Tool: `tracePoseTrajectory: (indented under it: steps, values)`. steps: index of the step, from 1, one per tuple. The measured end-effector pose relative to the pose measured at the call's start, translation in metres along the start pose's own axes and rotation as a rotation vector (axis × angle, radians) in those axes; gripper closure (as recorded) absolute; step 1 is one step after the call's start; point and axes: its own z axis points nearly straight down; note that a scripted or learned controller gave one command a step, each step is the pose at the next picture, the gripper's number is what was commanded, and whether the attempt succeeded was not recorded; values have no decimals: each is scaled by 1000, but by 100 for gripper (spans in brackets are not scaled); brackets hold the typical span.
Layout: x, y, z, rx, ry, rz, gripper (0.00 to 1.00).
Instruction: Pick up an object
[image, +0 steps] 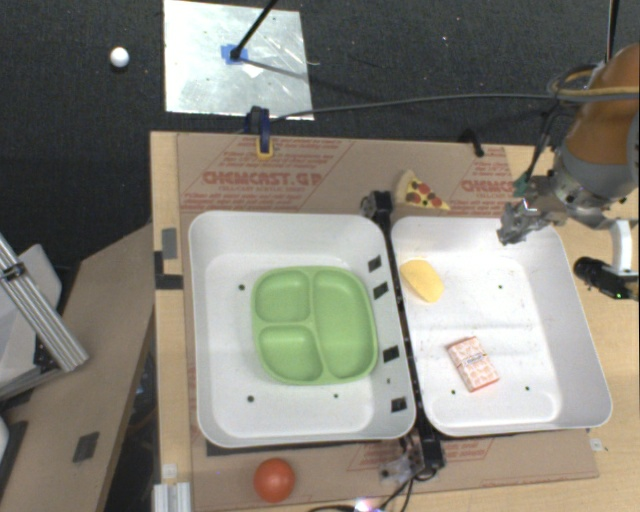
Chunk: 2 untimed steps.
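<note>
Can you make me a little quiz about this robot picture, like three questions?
1. True or false: the green plastic tray with three compartments sits in the left white bin.
2. Which thing lies nearest the gripper? A) the yellow oval toy B) the pink patterned box C) the orange-red ball
3. Fill in: the toy pizza slice lies on the ____, outside both bins.

Key: 1 true. 2 A. 3 cardboard.
</note>
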Motion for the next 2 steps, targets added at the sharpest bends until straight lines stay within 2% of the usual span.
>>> tracePoseTrajectory:
  steps: [1,2]
  values:
    - [-9,1,-61,-1,-1,0,100]
    - [-9,2,-73,4,1,-1,100]
